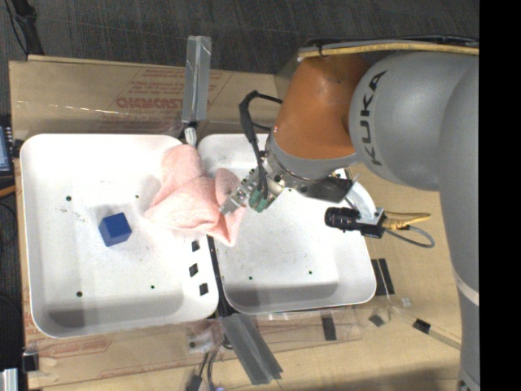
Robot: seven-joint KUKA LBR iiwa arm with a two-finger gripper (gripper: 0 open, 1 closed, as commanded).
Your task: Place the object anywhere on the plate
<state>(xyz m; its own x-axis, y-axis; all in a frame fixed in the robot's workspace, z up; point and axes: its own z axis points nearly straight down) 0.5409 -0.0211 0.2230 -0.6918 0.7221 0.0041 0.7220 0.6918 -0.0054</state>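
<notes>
Pink cloth (189, 192) lies crumpled over the divide between your two white bins, most of it in the left bin (49, 169) with one edge draped into the right bin (309, 283). Your gripper (241, 197) sits at the cloth's right edge, touching the fabric; whether it has hold of any, you cannot tell. A blue cube (116, 228) rests in the left bin, apart from the cloth.

Arm (423, 112): bulky, rounded, smooth grey shell, black KUKA lettering (369, 120) down its side. Orange band (313, 108) just above wrist, glossy, dome-shaped. Black cable (248, 112) loops off band's edge, runs toward hand. Hand (244, 195): small, metallic grey, greenish part beside it. Behind hand: black cylindrical fitting (346, 218) on white bracket, yellow wire trailing away.
</notes>
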